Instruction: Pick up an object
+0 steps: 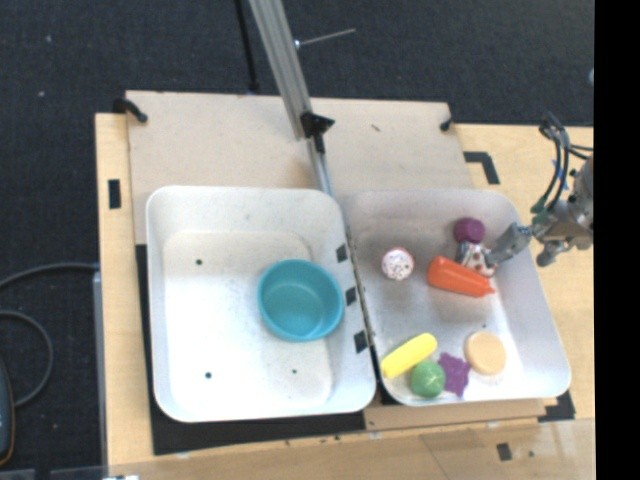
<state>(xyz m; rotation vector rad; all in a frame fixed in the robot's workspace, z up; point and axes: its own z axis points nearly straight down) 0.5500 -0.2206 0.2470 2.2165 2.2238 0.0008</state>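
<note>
nearest, in the right bin (540,318): yellow piece (408,354), green ball (427,379), peach disc (486,352). farther: orange carrot (460,277), likeliest pick, just left of the gripper (522,245) poised at the bin's right rim. fingers' state: can't tell. blue bowl (300,300) sits in the left bin.

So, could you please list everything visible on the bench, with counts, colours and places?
Shallow white bins: 2, white, side by side; left, right.
Teal round bowl: 1, left bin.
White speckled ball: 1, right bin, upper left.
Purple round toy: 1, right bin, top.
Orange carrot-shaped toy: 1, right bin, centre.
Yellow cylinder: 1, right bin, bottom.
Green ball: 1, beside the cylinder.
Purple star-like piece: 1, bottom.
Peach disc: 1, lower right.
Gripper: 1, grey, over the right bin's right side.
</note>
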